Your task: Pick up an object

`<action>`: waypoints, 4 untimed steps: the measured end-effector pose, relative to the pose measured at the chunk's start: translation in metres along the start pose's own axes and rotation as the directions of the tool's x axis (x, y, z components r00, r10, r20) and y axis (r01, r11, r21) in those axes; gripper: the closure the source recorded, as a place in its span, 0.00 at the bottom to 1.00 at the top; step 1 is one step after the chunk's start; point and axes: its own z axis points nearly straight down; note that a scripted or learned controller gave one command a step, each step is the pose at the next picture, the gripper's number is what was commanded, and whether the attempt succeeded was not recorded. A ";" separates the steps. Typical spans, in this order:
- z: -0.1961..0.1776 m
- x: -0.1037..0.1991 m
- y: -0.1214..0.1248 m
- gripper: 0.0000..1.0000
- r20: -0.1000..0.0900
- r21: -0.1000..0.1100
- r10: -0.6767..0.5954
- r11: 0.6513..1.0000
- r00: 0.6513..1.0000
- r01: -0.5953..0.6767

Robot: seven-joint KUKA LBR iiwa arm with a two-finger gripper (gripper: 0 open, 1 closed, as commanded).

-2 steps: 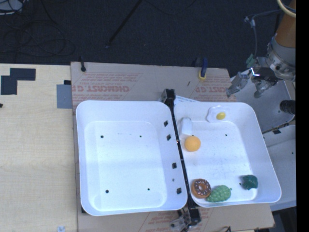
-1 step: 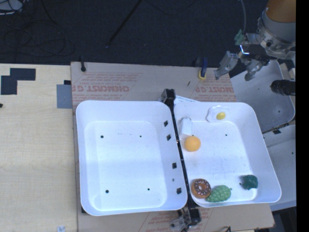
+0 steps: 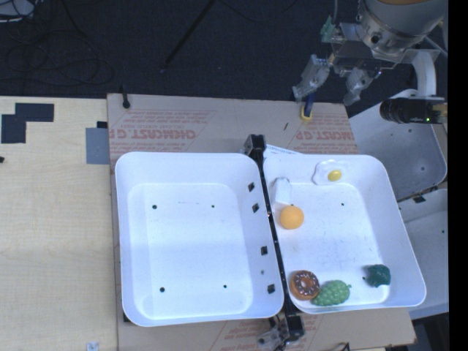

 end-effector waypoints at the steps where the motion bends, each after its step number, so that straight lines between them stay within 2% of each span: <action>1: -0.006 -0.003 0.000 1.00 0.003 0.008 0.002 1.000 1.000 -0.002; 2: 0.084 -0.046 -0.002 1.00 0.003 0.014 0.012 1.000 1.000 -0.012; 4: 0.185 -0.157 -0.004 1.00 0.003 0.012 0.012 1.000 1.000 -0.012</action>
